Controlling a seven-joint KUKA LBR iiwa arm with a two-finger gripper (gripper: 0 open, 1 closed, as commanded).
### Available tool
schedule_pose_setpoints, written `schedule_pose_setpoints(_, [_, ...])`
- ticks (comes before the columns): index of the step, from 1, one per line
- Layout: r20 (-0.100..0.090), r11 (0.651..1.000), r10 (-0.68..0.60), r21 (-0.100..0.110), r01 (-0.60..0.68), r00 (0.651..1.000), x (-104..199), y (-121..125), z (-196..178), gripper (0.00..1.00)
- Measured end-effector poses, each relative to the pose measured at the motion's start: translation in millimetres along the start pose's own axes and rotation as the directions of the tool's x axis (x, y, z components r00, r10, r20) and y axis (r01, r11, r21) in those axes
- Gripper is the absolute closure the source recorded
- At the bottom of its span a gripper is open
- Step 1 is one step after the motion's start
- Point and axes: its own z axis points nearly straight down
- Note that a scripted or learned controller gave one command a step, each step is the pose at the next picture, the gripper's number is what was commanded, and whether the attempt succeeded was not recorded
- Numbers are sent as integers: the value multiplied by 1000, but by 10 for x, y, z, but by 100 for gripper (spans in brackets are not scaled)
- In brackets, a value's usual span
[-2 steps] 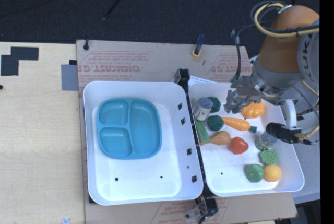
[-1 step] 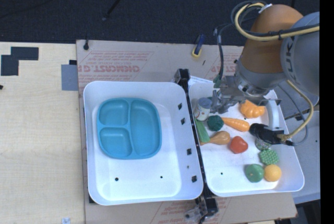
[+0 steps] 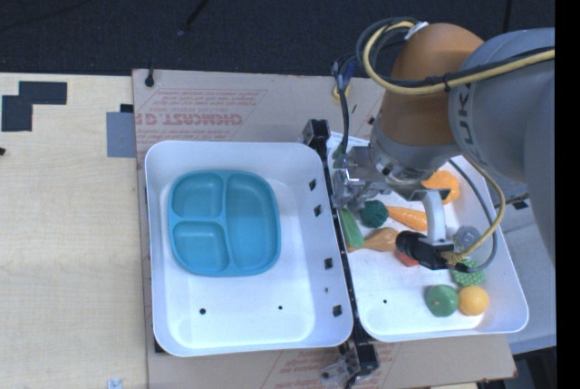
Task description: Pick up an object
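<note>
My gripper (image 3: 350,189) is low over the left side of the right bin (image 3: 507,316), close to the wall between the two bins. Right beside it lies a dark green toy vegetable (image 3: 373,215). An orange carrot (image 3: 409,218) and a tan piece with a green end (image 3: 379,239) lie just past that. Whether anything sits in the gripper cannot be made out from this view.
The left bin (image 3: 236,315) holds a blue divided plate (image 3: 224,223). Near the right bin's front right corner sit a green ball (image 3: 441,300) and an orange ball (image 3: 473,300). Another orange piece (image 3: 442,181) lies under the arm, which covers the bin's back half.
</note>
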Motion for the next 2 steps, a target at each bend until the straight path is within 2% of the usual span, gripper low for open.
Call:
schedule_pose_setpoints(1, [1, 1000, 1, -4, -1, 1000, 337, -65, -167, 100])
schedule_pose_setpoints(2, [3, 1000, 3, -3, -3, 1000, 406, 48, -45, 100])
